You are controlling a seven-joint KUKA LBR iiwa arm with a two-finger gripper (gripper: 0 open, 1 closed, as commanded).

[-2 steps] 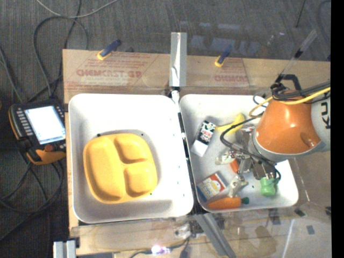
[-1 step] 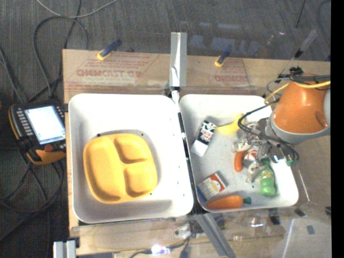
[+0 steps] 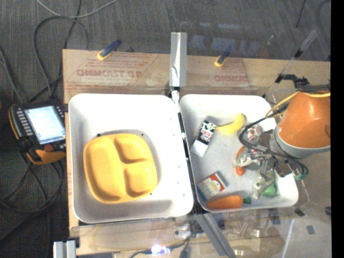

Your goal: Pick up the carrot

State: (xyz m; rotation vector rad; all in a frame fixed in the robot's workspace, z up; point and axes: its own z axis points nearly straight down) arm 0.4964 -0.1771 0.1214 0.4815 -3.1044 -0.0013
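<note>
So the carrot (image 3: 224,201) is lying flat along the near wall of the right bin (image 3: 226,102), green stub pointing right, just below a small carton (image 3: 211,185); nothing's touching it yet. The end effector (image 3: 257,163) hangs over the right-hand part of that same bin, up and to the right of the carrot, near a green thing (image 3: 267,188); honestly can't tell how it's set, too much cable and clutter there. Looks to me like we're at the approach step, not the grab. Next move probably needs a shift toward the near wall and a drop straight over the carrot's middle; the wall and carton crowd it, so lining up across the carrot seems the safer bet. The banana (image 3: 232,126) and the yellow tray (image 3: 121,166) in the left bin (image 3: 75,144) are out of the way.
</note>
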